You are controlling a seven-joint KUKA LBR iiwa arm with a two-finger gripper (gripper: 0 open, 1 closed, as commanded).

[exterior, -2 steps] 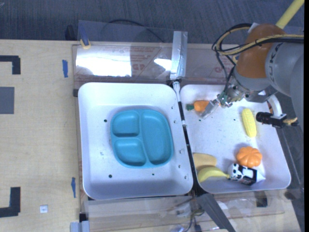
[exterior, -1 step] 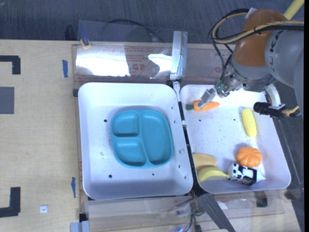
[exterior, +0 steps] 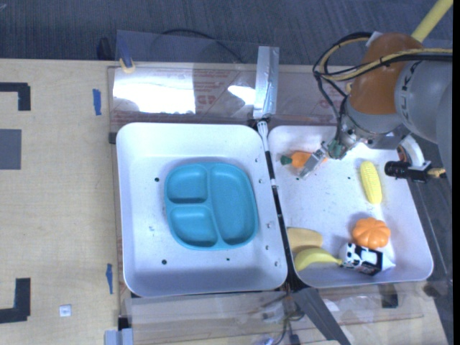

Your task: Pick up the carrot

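Carrot [exterior: 297, 158] near right bin's [exterior: 420, 225] far-left corner | gripper [exterior: 314, 162] low, touching its right end, finger gap unclear, cannot tell | risk: fingers land off-centre, carrot rolls toward bin wall, grasp closes on nothing | corn cob [exterior: 370, 181] well apart.

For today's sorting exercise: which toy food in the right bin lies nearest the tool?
The carrot, at the tool; corn, pumpkin and banana lie farther.
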